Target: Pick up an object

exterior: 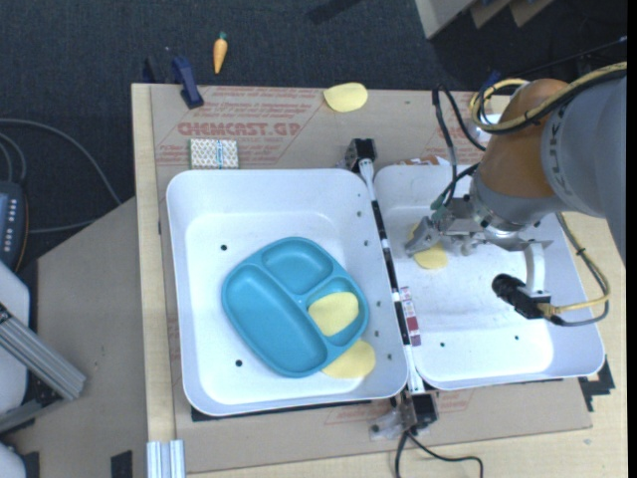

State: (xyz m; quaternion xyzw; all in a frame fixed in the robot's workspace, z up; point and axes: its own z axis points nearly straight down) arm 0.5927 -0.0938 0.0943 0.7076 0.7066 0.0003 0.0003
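arm reaching into right bin [557, 352], gripper [435, 239] hanging low over small yellow piece [432, 259] near bin's left wall; cannot tell gripper state. left bin [199, 227] holding blue divided plate [279, 312], yellow piece [334, 312] sitting in its compartment, another yellow piece [350, 362] lying beside plate.

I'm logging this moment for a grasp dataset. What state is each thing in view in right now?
End effector: low in the right bin, at the yellow piece there.
Yellow piece in right bin: lying on the floor, under the end effector's tip.
Blue divided plate: flat in the left bin.
Yellow piece on plate: resting in a compartment.
Yellow piece beside plate: on the bin floor, touching the plate's edge.
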